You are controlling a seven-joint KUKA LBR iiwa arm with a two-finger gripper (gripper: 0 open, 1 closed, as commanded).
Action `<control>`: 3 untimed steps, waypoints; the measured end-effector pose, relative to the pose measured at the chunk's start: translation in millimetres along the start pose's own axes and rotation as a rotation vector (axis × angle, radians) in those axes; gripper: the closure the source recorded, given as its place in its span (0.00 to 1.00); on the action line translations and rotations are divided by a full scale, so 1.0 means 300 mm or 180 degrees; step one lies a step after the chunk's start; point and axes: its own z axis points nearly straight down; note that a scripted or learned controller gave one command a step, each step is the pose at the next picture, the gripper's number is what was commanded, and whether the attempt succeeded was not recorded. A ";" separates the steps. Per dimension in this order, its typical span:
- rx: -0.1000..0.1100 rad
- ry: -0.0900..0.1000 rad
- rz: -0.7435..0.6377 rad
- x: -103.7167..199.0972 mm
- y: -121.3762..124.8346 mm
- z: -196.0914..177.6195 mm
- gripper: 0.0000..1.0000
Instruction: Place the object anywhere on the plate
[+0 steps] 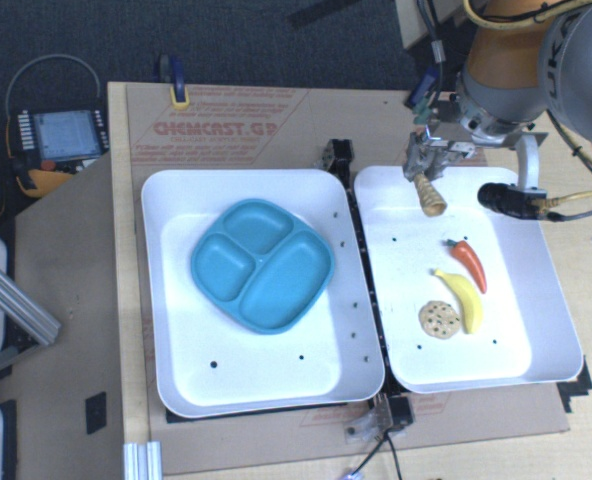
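A blue plate (263, 265) with three compartments lies in the middle of the left bin (166, 298), with nothing on it. My gripper (423, 175) hangs over the far left corner of the right bin (536, 328), pointing down. Its fingers are shut on the upper end of a small tan cork-like cylinder (432, 199), which slants down and to the right below them. The plate is well to the left of the gripper, across the wall between the two bins.
In the right bin lie a red chili pepper (469, 264), a yellow banana (461, 298) and a round cookie (439, 319), all nearer than the gripper. A black clamp (338, 155) sits at the far end between the bins.
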 end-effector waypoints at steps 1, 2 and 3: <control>0.0001 -0.0001 0.0001 0.204 -0.032 -0.018 1.00; 0.0008 0.0000 -0.0001 0.399 -0.032 0.023 1.00; -0.0007 -0.0004 0.0010 0.538 -0.056 0.001 1.00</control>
